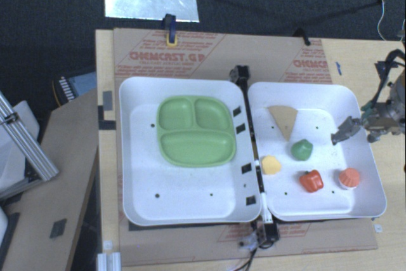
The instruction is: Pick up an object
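Two white bins seen from above. Left bin [136, 136]: a green tray [195, 131] at frame centre. Right bin [365, 155]: tan wedge [284, 118] at top, green piece [302, 149] mid-bin, yellow piece [271, 165] at lower left, red piece [311, 181] and orange piece [348, 178] along the bottom. The gripper [346, 129] hangs at right of frame, above the orange piece and right of the green one; nothing lies between its fingers, whose spread cannot be told here.

From my remote feed: tan bench [101, 111] carries a printed cardboard sheet [209, 54]. On the sheet I see two white bins touching side by side, left bin [136, 200] and right bin [361, 200].
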Motion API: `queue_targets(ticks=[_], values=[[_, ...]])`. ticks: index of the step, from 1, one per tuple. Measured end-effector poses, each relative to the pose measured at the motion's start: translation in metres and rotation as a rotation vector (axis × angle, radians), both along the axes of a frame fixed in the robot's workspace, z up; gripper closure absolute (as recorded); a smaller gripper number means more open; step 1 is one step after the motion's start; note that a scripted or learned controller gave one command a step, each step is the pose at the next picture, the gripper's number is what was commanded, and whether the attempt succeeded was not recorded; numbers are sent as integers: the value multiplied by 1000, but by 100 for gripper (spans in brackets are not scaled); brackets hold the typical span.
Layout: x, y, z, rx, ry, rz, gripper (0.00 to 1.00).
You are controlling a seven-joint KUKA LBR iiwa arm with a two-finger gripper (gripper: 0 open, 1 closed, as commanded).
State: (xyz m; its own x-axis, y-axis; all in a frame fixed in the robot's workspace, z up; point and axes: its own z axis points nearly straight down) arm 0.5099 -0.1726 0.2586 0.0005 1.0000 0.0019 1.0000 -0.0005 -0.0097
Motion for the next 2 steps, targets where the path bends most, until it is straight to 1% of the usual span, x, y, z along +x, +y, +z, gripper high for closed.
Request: queue_targets(ticks=[1,2], values=[[2,1,6,-3,-11,4,0],[5,6,-55,-1,-7,2,0]])
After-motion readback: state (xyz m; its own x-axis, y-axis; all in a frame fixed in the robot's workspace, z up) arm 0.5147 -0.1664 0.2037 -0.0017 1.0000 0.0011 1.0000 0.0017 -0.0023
